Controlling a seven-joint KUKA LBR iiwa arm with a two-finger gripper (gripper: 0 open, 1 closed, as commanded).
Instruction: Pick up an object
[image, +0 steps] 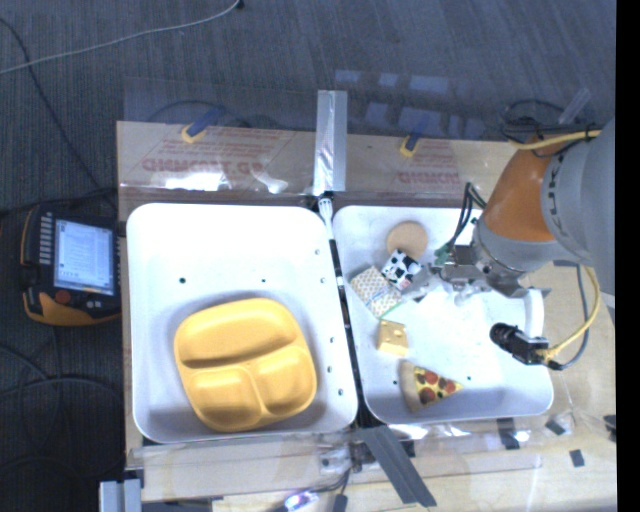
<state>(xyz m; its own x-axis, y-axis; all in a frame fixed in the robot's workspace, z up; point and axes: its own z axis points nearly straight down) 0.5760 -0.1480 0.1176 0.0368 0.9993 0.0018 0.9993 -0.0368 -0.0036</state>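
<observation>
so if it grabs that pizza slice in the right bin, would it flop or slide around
The pizza slice looks like a moulded toy, so probably stiff rather than floppy. It lies flat on the smooth white floor of the right bin, so a push would likely slide it, not roll it. Its thin wedge shape gives the end effector little to pinch.

We see dark grey carpet with thin cables across it — around a cardboard-topped bench. A handheld control pendant with a lit screen lies at left — on the floor.
</observation>
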